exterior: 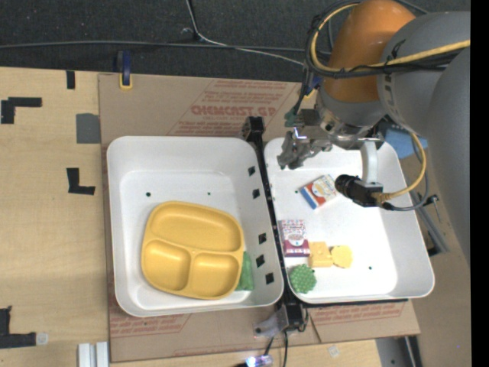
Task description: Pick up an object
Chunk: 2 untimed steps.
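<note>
Over the right bin, camera view: you see the hand (294,150) hanging at the bin's upper left corner, close beside the black divider (264,197) between the bins.
Hand state: you cannot tell how far the metal fingers are spread; they are small and blurred from this height, and nothing shows between them.
Arm: grey casing with a glossy orange band (365,48), looped with yellow cable, reaching in from the right.
Right bin (397,277): shallow white plastic, smooth, with rounded corners.
Candidate objects: you have a small white carton with red and blue print (318,191) lying tilted below and right of the hand, apart from it.
Lower down: a flat pink-and-white packet (293,235) by the divider, a yellow blocky toy (329,255) just beside it, and a green knobbly ball (302,279) touching the toy's lower left.
Left bin (122,159): same white plastic, holding a yellow three-compartment tray (192,248), matte with rounded edges.
Beside the tray: a green piece (246,274) is wedged at its right edge against the bin wall.
Desk (46,220): pale wood with black tape marks, brown cardboard under both bins.
</note>
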{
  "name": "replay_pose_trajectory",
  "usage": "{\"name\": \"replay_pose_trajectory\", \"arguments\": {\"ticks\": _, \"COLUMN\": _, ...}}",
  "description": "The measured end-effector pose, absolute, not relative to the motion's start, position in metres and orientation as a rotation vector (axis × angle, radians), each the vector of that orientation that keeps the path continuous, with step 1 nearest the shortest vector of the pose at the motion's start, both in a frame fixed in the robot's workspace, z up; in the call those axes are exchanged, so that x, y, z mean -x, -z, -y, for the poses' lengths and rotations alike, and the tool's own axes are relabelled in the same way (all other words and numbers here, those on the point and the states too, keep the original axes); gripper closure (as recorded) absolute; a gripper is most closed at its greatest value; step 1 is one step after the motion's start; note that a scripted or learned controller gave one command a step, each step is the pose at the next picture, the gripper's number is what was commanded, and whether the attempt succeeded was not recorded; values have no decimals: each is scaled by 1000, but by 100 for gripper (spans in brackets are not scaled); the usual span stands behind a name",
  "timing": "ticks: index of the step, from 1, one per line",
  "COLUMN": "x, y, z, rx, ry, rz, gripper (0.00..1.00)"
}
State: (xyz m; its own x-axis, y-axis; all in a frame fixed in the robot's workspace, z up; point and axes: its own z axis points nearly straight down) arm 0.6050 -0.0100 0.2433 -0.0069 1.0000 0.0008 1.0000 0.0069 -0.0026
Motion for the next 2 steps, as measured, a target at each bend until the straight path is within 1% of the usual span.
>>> {"name": "replay_pose_trajectory", "arguments": {"ticks": 1, "x": -609, "y": -224, "z": -42, "rx": 2213, "ry": -3, "rz": 2226, "gripper": 100}}
{"name": "replay_pose_trajectory", "arguments": {"ticks": 2, "x": -618, "y": -227, "z": -89, "rx": 2214, "ry": 0, "rz": 2227, "gripper": 100}}
